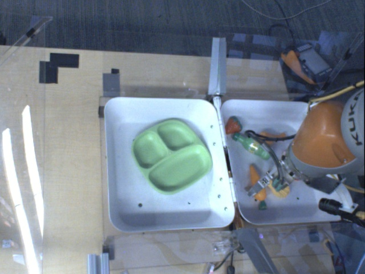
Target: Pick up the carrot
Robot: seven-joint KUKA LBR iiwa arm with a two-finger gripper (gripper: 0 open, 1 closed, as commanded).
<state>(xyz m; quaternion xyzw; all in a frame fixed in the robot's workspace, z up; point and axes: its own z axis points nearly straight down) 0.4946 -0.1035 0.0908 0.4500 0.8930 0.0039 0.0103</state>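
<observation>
Orange carrot (pixel 253 174) lies just beside gripper (pixel 269 182)

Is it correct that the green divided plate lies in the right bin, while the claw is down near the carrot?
Not quite. The camera view shows the green divided plate in the left bin. The claw is indeed down near the carrot.
</observation>
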